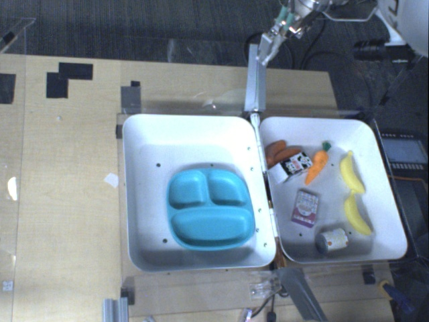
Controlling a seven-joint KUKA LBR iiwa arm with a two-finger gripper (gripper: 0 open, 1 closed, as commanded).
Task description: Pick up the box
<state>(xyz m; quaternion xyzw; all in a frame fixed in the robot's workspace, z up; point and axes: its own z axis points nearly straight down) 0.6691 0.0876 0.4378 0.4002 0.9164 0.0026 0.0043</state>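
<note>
Toys fill the right bin point(387, 200), and the box point(305, 207) is one of them. It is flat and purple and lies near the middle of that bin, face up. It touches nothing, so I think it would be easy to come down on from above.

Near it are a can point(333, 240), two bananas point(350, 173), a carrot point(317, 166), a brown sausage point(278, 151) and a small black and white pack point(295, 165). The pack leans in between the sausage and the carrot. The can is the closest thing to the box, just below it.

The left bin point(144, 180) holds a blue tray point(211, 208), maybe a place to put things down.

The gripper point(268, 45) hangs up high past the far edge of the bins, next to a metal post point(253, 79). It is well apart from the box and holds nothing. It looks too small and tilted for me to say if it is spread apart or pressed together. I cannot tell.

So the pick has not begun. I think the arm must swing over the right bin and go down on the box, keeping off the can.
</note>
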